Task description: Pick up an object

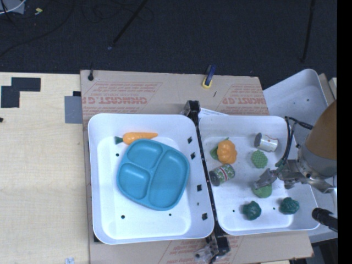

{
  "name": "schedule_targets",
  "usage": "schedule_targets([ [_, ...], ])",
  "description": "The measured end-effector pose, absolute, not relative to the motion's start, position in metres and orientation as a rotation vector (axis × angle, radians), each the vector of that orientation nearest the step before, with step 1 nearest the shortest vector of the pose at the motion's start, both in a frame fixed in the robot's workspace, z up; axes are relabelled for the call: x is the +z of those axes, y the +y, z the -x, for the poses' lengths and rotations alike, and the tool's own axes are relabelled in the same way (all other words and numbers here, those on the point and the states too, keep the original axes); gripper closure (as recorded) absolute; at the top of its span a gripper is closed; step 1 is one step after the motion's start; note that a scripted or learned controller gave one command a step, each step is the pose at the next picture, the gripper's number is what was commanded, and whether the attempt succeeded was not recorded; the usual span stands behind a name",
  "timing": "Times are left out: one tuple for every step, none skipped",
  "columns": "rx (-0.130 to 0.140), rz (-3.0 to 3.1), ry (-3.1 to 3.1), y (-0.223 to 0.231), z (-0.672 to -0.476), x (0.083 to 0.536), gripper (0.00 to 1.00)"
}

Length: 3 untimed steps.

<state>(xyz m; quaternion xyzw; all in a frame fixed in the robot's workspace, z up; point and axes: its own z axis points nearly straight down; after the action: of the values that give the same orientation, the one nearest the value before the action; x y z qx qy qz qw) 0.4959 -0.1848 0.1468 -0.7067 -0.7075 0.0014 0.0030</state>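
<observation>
The gripper [268, 177] reached into the right bin [239, 128] from the right, its dark metal tip low over the bin floor just above a small light-green object [263, 191]; that object lay directly below and touching, or almost touching, the tip; whether the jaws stood apart or together could not be told, for the view was too blurred there, and nothing could be seen clamped between them. The light-green object was small, rounded and pale, its upper edge partly hidden by the gripper; its exact kind could not be made out.

Just above the gripper lay a green knobbly ball [259, 159]; above that, a silver can [267, 142] lay on its side near the bin's far wall; to the left sat an orange toy fruit with a green leaf [226, 152], and just below it a green-labelled can [222, 174] lay tilted on its side; near the front wall lay two dark-green broccoli-like toys, one [252, 210] left of the other [289, 205], well apart.

The left bin [104, 202] held a blue divided plate [153, 173], with a toy carrot [138, 137] just beyond its far rim; both bins stood on cardboard [132, 95] on the wooden worktop [38, 175].
</observation>
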Motion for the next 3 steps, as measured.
schedule_targets([
  [0.004, 2.216, -2.218, -0.183, -0.495, 0.093, 0.00],
  [0.003, 2.223, -2.213, -0.184, -0.495, 0.106, 1.00],
  [-0.001, 2.221, -2.222, -0.182, -0.494, 0.148, 1.00],
])
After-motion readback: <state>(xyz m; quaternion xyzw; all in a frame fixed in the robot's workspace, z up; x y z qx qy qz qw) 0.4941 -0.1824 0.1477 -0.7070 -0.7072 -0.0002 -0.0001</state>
